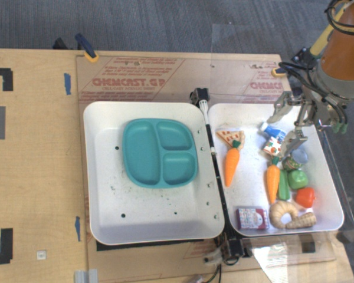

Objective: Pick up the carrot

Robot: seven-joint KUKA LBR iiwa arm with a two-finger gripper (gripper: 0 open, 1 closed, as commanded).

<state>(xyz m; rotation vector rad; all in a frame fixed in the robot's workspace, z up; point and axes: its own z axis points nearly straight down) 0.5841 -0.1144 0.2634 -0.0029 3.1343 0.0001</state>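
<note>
carrot (232,165) lies alone in right bin (333,184), easy to reach; gripper (289,125) hangs above toys, fingers apart, holding nothing.

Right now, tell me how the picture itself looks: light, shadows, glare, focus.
Camera view: even, soft light; a faint shadow lies under the teal plate in the left bin. Mild glare whitens both bin floors. The carrot and pizza slice read fairly crisp; the claw and the toys crowded under it look softer and harder to separate.
</note>
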